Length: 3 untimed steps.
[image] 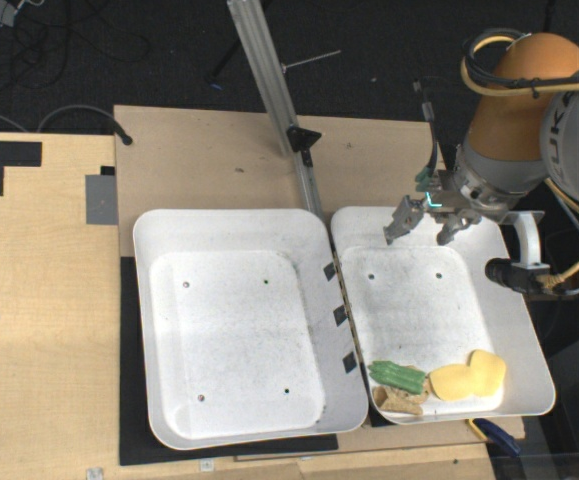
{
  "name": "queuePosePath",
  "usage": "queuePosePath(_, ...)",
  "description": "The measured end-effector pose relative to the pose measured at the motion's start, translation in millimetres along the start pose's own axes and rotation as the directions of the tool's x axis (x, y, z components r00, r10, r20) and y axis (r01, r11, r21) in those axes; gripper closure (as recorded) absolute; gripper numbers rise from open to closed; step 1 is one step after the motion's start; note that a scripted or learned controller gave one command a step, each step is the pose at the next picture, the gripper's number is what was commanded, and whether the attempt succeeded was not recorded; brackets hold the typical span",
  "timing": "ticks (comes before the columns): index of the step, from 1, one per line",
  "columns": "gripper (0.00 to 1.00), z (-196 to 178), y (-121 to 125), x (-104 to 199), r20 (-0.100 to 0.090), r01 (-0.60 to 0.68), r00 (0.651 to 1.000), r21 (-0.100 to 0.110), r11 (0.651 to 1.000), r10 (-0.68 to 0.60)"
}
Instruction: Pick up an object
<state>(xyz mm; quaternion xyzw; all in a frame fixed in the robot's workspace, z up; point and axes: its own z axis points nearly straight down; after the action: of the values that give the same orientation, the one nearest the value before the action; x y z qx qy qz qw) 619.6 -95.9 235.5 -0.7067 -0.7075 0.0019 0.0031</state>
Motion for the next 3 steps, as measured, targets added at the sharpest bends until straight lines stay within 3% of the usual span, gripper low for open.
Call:
queuePosePath(1,0.0,-2,1,-1,0.001,-0.001,1.0,-0.004,1.0,0.001)
queuePosePath(3,0.0,105,-8,-7,0.001,-0.002,1.0,0.001,1.0,0.002)
